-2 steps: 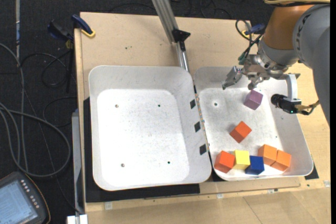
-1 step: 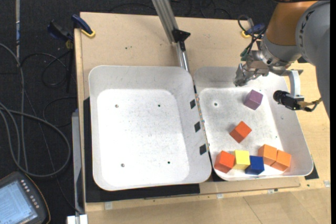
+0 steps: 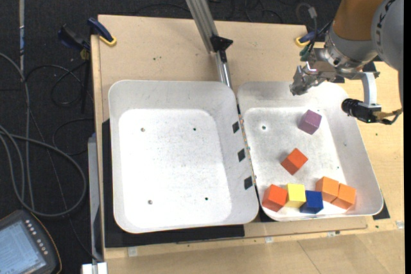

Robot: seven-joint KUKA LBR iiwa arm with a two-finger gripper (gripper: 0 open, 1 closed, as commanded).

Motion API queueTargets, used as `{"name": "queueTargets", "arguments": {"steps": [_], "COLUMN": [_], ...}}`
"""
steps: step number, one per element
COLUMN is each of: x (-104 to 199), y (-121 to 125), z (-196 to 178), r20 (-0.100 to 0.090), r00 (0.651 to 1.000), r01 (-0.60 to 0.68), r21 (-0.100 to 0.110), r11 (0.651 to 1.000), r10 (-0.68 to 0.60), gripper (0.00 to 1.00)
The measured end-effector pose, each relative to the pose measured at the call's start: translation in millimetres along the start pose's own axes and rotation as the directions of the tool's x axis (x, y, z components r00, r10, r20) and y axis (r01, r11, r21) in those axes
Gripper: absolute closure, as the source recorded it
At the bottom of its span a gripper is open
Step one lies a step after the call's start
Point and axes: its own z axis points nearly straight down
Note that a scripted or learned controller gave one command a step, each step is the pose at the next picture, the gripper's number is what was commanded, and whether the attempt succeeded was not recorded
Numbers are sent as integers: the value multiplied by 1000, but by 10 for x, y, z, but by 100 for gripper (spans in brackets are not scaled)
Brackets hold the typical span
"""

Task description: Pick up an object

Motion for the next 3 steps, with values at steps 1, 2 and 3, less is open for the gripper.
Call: {"name": "queueTargets", "arguments": {"steps": [1, 2, 3], "x": [-1, 591, 1132], "y": [17, -130, -241], "z": [-358, -269, -377], "r20": [0, -3, -4], "r00": [1000, 1000, 1000], "r01": [0, 5, 5], "r21": [1, 8, 7], "r11": [1000, 1000, 1000], "r10": [0, -5, -5], "gripper": [100, 100, 100]}}
